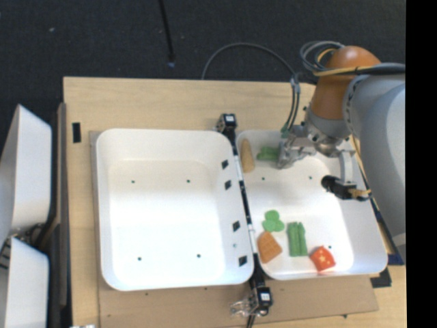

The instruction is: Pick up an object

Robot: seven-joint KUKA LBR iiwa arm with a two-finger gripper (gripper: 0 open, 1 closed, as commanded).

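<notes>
My gripper (285, 156) is low at the back of the right bin (355, 248), reaching in from the right. A flat green piece (266, 154) lies right against its left side, partly hidden by it; I cannot tell if it is gripped. A tan oblong piece (246, 154) lies just left of that, along the bin's left wall. Toward the front of the same bin sit a round green piece (273, 220), a green ridged block (296, 239), an orange wedge (269, 247) and a red cube (323, 258).
The left bin (109, 183) stands beside the right one, with a row of black clips (235, 203) along the shared edge. The arm's grey body (382, 135) overhangs the right bin's right side. A white box (27, 169) stands off the bench's left edge.
</notes>
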